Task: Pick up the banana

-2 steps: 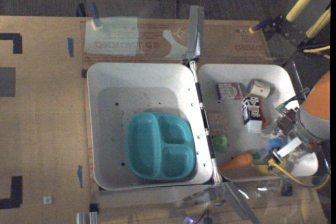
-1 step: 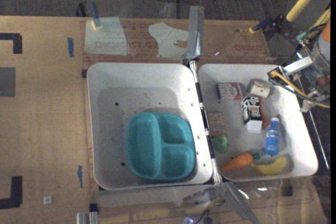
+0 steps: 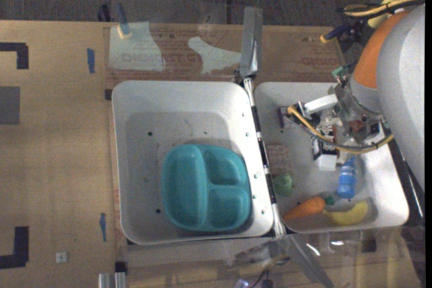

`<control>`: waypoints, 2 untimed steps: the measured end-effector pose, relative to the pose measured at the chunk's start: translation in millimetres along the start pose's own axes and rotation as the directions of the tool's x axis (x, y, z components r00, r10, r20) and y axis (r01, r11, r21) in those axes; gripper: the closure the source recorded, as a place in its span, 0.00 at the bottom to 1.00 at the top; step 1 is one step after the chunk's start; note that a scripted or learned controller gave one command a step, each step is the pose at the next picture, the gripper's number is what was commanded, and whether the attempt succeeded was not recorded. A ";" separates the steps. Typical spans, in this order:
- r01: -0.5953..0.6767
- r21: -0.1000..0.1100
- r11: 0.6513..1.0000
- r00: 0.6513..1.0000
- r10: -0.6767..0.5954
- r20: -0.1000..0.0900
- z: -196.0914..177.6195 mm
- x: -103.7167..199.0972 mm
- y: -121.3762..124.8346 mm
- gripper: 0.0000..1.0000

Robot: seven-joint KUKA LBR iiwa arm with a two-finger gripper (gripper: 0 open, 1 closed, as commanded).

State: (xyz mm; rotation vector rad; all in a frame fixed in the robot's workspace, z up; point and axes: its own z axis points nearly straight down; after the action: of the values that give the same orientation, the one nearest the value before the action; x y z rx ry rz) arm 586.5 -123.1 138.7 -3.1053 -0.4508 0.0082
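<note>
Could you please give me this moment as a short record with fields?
banana: right bin, near front wall, lying flat
carrot: left of banana
blue bottle: just behind banana
green item: by the divider
teal plate: left bin
gripper: above right bin, behind the banana; nothing seen held

banana (image 3: 352, 213) right bin | carrot (image 3: 305, 207) beside | teal tray (image 3: 205, 187) left bin

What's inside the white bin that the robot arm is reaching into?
The right bin holds a yellow banana, an orange carrot, a small green fruit and a blue bottle. The gripper and the arm cover part of the bin floor, so anything beneath them stays hidden.
</note>
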 end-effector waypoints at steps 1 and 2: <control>0.012 -0.022 1.000 1.000 -0.012 -0.026 27.0 66.6 0.9 0.00; 0.074 -0.004 0.997 0.997 -0.074 -0.003 -193.1 11.6 20.6 0.00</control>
State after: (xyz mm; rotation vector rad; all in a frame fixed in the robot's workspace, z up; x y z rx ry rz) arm 604.7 -140.2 331.7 -3.0894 -0.5664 0.0016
